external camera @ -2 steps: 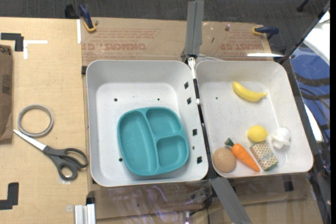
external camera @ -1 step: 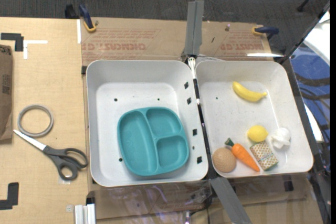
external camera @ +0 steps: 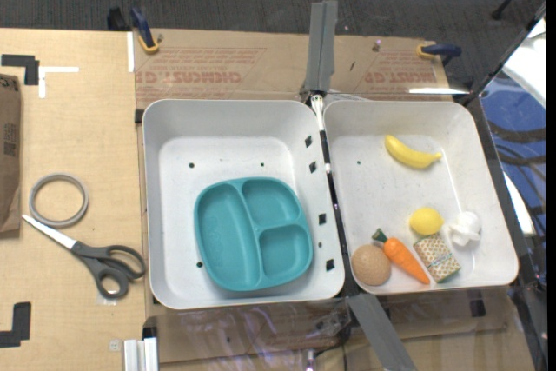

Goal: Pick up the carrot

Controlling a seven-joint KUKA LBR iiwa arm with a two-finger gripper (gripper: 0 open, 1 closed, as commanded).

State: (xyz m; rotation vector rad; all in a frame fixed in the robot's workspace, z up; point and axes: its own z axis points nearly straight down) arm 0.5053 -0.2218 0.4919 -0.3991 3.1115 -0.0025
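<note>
The carrot point(external camera: 405, 260) is orange with a dark green top and lies at a slant near the front of the right bin point(external camera: 347, 187). A brown egg-shaped item point(external camera: 371, 265) sits just to its left, touching or nearly touching it. A small patterned box point(external camera: 437, 258) lies just to its right.
Also in the right bin are a banana point(external camera: 412, 152) at the back, a lemon point(external camera: 426, 221) and a white garlic-like piece point(external camera: 463, 228). The left bin point(external camera: 165, 187) holds a teal divided plate point(external camera: 254, 232). Scissors point(external camera: 91, 256) and a tape roll point(external camera: 58, 198) lie on the bench to the left.
</note>
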